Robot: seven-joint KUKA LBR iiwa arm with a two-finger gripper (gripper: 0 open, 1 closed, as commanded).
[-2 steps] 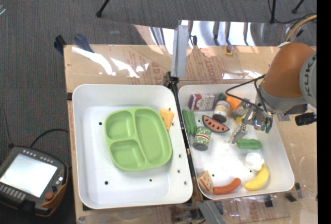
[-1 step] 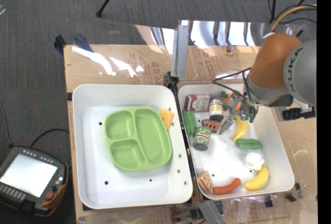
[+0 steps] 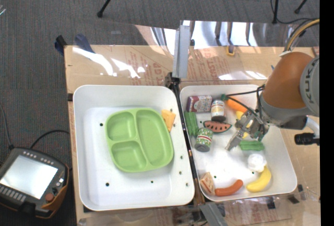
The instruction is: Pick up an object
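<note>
Reaching in from the right over the right bin (image 3: 290, 167), orange band above the wrist, gripper (image 3: 244, 135) low over the bin's middle. Fingers' stance not readable at this angle: cannot tell whether spread or pressed together. Nothing visibly between them.

Landmark: the gripper.

Count, right bin, all loose:
- one green pepper-like piece (image 3: 252, 145), just beside and below the gripper
- one watermelon slice (image 3: 217, 126), just to its left
- one small jar with green label (image 3: 204, 139), further left
- one jar with dark lid (image 3: 218, 109), up and left
- one purple carton (image 3: 199, 103), beyond that jar, far upper left
- one carrot (image 3: 236, 105), above
- one long green vegetable (image 3: 191, 123), far left along the bin wall
- one white round piece (image 3: 255, 162), below
- one banana (image 3: 261, 180), below the white piece, touching it
- one sausage (image 3: 228, 188), lower left
- one sandwich-like wedge (image 3: 207, 182), lower left, beside the sausage

Left bin (image 3: 86, 115), well apart to the left: one green divided plate (image 3: 139, 139), one yellow cheese wedge (image 3: 168, 118) at the plate's right edge.
</note>
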